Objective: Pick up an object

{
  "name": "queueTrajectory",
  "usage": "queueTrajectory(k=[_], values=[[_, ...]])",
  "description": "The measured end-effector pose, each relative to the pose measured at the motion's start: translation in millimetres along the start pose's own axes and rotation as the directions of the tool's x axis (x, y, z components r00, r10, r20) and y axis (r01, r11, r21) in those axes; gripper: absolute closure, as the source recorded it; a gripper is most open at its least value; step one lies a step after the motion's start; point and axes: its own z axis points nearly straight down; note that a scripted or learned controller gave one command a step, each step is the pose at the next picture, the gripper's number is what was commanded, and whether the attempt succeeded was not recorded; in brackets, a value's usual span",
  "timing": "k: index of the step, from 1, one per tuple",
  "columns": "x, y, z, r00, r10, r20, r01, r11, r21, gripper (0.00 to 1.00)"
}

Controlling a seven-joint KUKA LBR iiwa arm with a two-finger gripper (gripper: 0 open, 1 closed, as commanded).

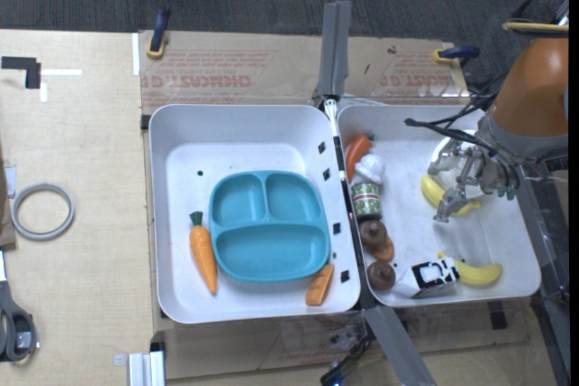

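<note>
Arm (534, 95) reaches low into right bin (507, 285), fingers (445, 211) spread apart astride a banana (436, 192) lying on the bin floor by the right wall, nothing gripped or lifted yet; closing and raising remain, judging by this.

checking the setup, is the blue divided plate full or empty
Empty. The blue divided plastic plate in the left white bin shows bare blue in all three compartments; the orange toy carrot lies beside it on the bin floor.
</note>
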Motion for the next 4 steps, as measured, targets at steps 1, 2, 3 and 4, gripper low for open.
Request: queueTrajectory(k=[1, 2, 3, 4], values=[[-9, 34, 0, 0.99, 0.144, 0.002, -0.144, 0.99, 0.002, 0.0], [-11, 35, -10, 0.99, 0.141, 0.007, -0.141, 0.99, 0.003, 1.0], [-15, -26, -38, 0.998, -0.063, 0.002, 0.063, 0.998, 0.003, 1.0], [-11, -26, -36, 0.998, -0.063, -0.014, 0.063, 0.998, 0.0, 0.0]])
